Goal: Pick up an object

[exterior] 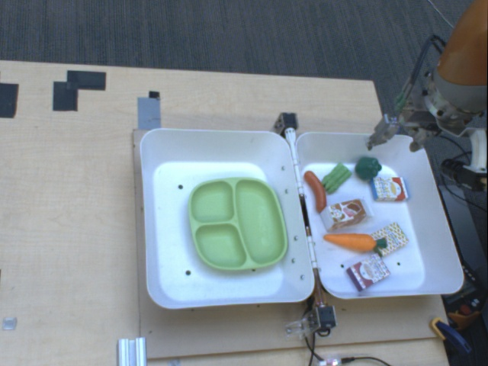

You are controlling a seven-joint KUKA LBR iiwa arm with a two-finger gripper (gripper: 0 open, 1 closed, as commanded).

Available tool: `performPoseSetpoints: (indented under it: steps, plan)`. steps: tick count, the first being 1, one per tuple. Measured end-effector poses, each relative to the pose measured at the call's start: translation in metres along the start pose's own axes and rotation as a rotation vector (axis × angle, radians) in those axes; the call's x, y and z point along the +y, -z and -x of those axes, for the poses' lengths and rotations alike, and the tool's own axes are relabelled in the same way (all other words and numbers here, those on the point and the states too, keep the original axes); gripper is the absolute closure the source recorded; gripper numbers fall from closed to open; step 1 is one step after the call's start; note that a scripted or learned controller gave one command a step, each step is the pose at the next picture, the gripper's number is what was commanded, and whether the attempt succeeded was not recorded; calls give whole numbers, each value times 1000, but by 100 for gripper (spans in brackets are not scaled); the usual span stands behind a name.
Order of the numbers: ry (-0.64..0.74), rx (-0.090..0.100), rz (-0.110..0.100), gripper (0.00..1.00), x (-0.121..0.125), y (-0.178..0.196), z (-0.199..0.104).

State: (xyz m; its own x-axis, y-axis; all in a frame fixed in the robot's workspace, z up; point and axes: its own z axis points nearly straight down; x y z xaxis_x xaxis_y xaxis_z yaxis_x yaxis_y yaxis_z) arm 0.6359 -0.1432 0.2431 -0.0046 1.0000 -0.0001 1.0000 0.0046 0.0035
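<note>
The gripper [396, 133] hangs over the far right corner of the right bin [435, 204], its two dark fingers splayed apart, jaws open and nothing between them. Closest to those jaws, just below and a little left, sits the green broccoli [367, 168], apart from the fingertips. Right beside it, further below the jaws, a small blue and white carton [390, 189] lies flat. Off to the left of the broccoli there's a green pea pod [336, 178], and next along a red sausage [316, 190] near the bin's left wall. Moving further from the jaws, a brown and white packet [347, 214], then an orange carrot [352, 242] lying crosswise, its green top touching a patterned carton [392, 237]. Further still, a dark red carton [368, 271] near the front edge. Well away to the left, the left bin [164, 227] holds a green divided plate [237, 224].
</note>
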Motion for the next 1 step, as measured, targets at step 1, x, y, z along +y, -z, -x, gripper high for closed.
performPoseSetpoints:
  steps: [1]
  plan:
    - [-2,0,1,0,-24,-148,-45]
